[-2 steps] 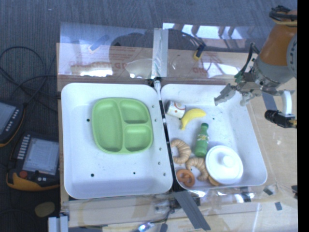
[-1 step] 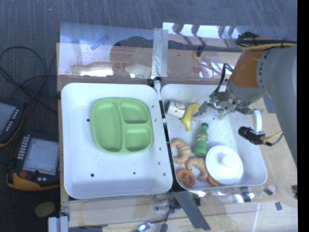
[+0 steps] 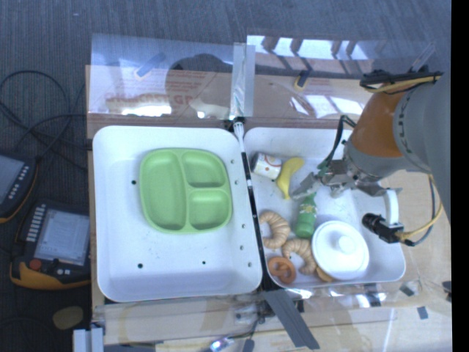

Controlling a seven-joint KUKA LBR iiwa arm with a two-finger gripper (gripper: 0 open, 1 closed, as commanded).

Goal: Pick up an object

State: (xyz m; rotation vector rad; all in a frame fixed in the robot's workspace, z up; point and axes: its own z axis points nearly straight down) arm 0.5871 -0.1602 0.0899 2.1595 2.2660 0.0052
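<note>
The right bin (image 3: 381, 270) holds several small objects. A yellow banana (image 3: 289, 173) lies near its back left, beside a small white cup with red marks (image 3: 265, 166). A green bottle (image 3: 306, 219) stands in the middle. A round white lidded bowl (image 3: 340, 249) sits at the front. Brown pretzel-like pieces (image 3: 277, 227) and a donut (image 3: 282, 269) lie along the left and front. My gripper (image 3: 311, 185) hangs low over the bin, just right of the banana and right above the green bottle's top. Nothing visibly sits in it.
The left bin (image 3: 117, 262) holds a green divided plate (image 3: 185, 189). A raised divider wall (image 3: 249, 196) separates the two bins. The grey arm with its orange band (image 3: 381, 127) comes in over the right bin's back right. A black cable connector (image 3: 381, 227) hangs near the bowl.
</note>
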